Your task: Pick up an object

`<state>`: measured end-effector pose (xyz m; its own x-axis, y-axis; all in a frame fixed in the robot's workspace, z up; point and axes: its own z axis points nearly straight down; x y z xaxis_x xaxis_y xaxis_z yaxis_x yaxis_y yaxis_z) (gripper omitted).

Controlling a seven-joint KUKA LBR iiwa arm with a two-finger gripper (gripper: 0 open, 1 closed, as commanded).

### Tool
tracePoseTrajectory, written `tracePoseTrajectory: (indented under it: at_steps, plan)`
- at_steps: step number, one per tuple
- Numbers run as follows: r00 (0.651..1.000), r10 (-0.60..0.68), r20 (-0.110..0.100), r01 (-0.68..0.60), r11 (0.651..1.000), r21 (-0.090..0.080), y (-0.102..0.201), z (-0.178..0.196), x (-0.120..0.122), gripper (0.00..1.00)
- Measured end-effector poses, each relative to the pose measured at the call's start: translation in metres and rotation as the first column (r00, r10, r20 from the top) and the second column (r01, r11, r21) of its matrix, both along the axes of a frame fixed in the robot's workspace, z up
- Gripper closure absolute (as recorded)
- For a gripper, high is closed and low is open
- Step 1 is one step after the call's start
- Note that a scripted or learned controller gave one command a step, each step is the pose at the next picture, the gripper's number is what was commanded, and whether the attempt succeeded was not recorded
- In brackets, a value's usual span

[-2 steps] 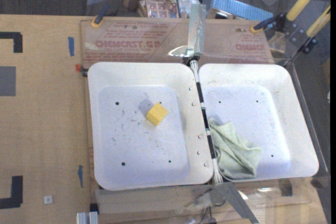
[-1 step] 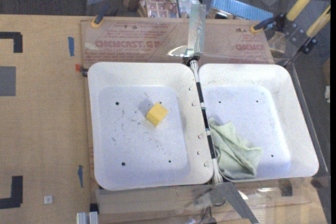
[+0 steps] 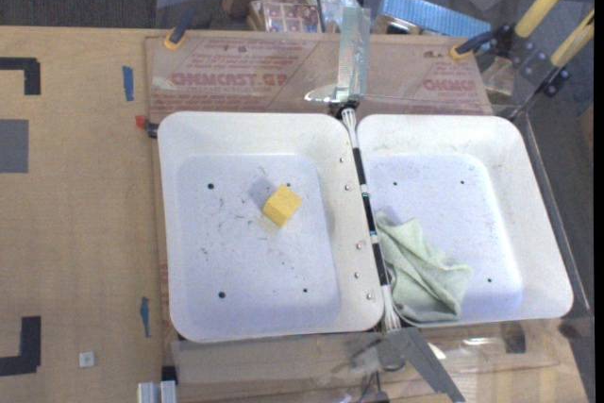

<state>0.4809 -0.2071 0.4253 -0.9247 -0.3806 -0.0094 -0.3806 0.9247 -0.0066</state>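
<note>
So there's 1 small yellow block (image 3: 281,205) sitting mid left white bin (image 3: 189,297), crumpled pale green cloth (image 3: 422,269) bunched in the right white bin's (image 3: 528,203) near-left corner. Gripper state: can't tell.

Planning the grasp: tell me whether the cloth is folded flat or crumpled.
Crumpled. The pale green cloth lies bunched in uneven folds against the near-left corner of the right bin, not spread flat.

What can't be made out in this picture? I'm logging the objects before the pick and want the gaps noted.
- Cloth, camera view: its own folds hide anything under it, and its left edge runs against the divider between the bins.
- Yellow block, camera view: too small to tell its material or markings.
- Dark specks on the left bin floor: too small to tell holes from dirt.
</note>
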Motion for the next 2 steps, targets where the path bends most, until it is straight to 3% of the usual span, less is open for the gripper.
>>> tracePoseTrajectory:
  at_steps: [1,2]
  plan:
    - [1.000,0.000,0.000,0.000,1.000,0.000,0.000,0.000,0.000,0.00]
    - [1.000,-0.028,0.000,0.028,1.000,0.002,0.050,0.007,0.049,0.00]
